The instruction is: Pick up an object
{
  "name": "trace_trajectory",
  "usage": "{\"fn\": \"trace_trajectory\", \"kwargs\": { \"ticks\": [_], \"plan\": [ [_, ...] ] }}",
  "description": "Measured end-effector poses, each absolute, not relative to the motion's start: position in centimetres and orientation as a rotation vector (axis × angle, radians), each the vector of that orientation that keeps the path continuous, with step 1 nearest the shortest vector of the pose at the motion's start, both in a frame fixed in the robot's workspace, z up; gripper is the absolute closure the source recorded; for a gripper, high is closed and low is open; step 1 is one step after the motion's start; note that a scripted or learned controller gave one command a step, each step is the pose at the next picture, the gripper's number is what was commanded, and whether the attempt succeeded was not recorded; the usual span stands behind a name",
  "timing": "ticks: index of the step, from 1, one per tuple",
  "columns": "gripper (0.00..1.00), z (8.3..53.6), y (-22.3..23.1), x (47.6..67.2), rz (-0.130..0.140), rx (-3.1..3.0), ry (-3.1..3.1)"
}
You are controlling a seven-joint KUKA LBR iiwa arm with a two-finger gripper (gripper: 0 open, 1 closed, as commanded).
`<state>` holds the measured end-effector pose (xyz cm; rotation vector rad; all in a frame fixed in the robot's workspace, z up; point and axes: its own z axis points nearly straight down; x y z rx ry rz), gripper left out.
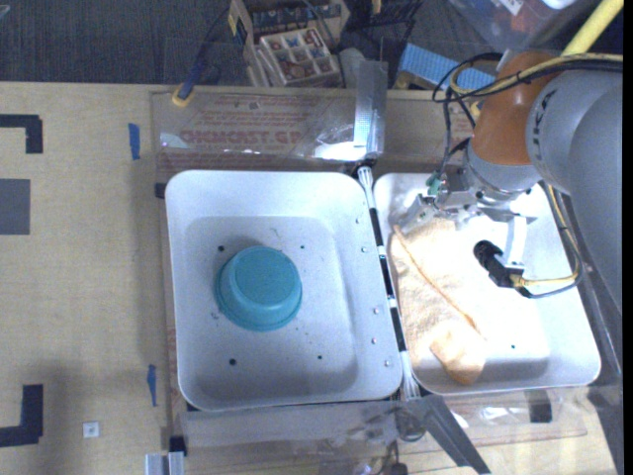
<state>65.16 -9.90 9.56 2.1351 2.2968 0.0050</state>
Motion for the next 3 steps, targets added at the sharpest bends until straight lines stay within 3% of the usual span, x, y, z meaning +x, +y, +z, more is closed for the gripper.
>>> {"fn": "trace_trajectory", "kwargs": {
  "ticks": [1, 2, 3],
  "plan": [
    [0.0, 8.9, -9.7, 66.7, 0.008, 2.126, 2.302],
    [1.0, 10.2, -9.7, 66.9, 0.015, 2.121, 2.299],
    [1.0, 18.6, -8.1, 66.5, 0.003, 1.651, 2.665]
  ]
}}
